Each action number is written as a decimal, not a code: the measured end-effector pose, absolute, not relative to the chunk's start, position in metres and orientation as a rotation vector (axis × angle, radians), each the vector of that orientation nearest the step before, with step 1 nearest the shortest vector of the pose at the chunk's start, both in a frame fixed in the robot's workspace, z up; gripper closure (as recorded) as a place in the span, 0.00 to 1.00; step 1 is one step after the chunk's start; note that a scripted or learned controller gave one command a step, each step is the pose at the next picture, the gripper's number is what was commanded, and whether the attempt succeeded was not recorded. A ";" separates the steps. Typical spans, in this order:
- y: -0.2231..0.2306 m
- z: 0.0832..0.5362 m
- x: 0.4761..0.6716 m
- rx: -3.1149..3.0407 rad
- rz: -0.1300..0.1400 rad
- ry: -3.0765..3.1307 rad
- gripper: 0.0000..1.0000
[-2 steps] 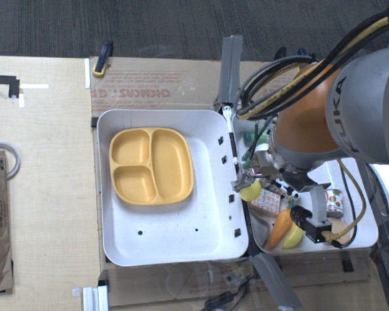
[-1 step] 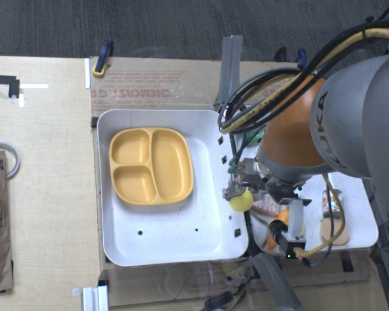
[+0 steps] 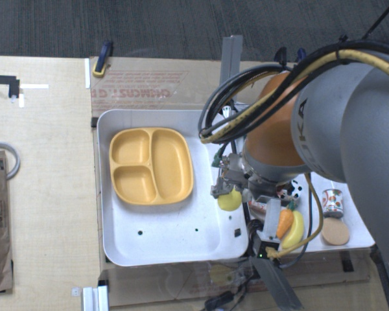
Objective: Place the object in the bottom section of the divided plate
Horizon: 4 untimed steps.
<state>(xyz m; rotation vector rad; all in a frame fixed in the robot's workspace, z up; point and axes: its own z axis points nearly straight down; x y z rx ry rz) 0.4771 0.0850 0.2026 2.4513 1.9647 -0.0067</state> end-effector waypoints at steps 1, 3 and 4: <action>0.131 0.187 0.540 2.591 -0.009 1.775 1.00; 0.228 0.219 0.582 2.952 -0.005 1.069 1.00; 0.222 0.293 0.581 3.124 -0.001 0.307 1.00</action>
